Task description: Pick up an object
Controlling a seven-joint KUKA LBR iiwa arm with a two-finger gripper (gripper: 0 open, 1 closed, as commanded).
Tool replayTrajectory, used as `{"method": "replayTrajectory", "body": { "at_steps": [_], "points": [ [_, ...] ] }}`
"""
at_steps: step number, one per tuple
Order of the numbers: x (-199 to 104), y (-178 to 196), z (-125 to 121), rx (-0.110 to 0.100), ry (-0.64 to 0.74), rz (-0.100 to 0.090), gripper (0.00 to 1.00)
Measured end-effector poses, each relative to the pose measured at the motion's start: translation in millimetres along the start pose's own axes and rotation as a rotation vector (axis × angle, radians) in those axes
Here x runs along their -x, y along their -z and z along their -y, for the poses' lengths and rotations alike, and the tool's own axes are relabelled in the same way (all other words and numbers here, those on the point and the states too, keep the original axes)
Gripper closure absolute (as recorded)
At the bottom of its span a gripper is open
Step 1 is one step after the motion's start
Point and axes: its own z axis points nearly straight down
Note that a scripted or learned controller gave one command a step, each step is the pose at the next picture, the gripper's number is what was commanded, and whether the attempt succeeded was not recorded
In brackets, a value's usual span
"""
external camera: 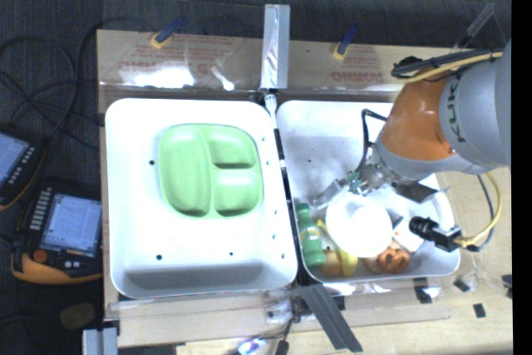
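My gripper (347, 185) is low in the right bin (332, 133), reaching in from the right under the orange wrist band. It hangs just above the upper left edge of a white round bowl (359, 227). Against the bin's left wall, left of the bowl, lies a green bottle (308, 234). A yellow fruit-like piece (347, 263) and an orange-brown piece (387, 260) rest at the bin's front edge, partly tucked under the bowl. Nothing shows as held.
The left bin (133, 245) holds a green divided plate (209, 169) in its upper middle. A ridge (283, 179) separates the two bins. The arm's grey and orange body (449, 120) covers the right bin's far right part.
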Motion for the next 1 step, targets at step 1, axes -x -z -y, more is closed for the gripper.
{"method": "replayTrajectory", "body": {
  "at_steps": [1],
  "points": [
    [67.9,91.6,26.2,-0.018,0.058,-0.011,0.0]
  ]
}}
